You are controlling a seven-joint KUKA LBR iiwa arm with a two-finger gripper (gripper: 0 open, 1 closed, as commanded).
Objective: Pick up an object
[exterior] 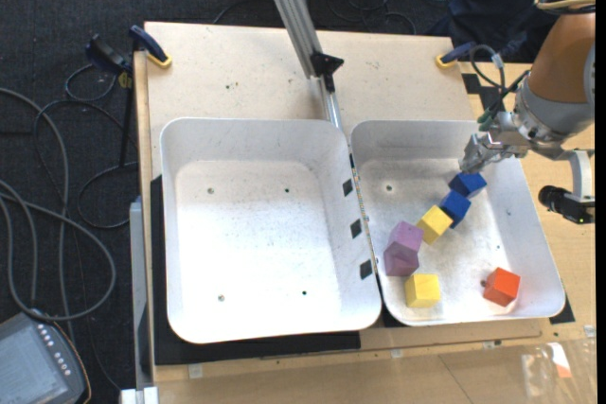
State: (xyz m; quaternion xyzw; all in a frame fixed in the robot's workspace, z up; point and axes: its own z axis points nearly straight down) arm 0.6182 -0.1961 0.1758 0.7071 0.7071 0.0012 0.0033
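Left bin (251,232): wide open floor from rim to rim, free to enter from above anywhere. Right bin (402,161): bare floor along its far edge and near its left wall, open to a descent there. Crowded through the middle by a diagonal chain — upper blue block (469,184) directly under the gripper (478,156), lower blue block (455,206), yellow block (436,222), purple block (403,248) — touching or nearly so, little gap between. Second yellow block (422,289) near the front edge; orange block (502,286) at the front right corner, close to the wall, both standing apart. Slanted metal pole (289,0) overhanging the far side of the bench above the divide between bins.

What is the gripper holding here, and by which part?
Cannot be told: the gripper sits right over a blue block in the right bin, with no grasp visible.
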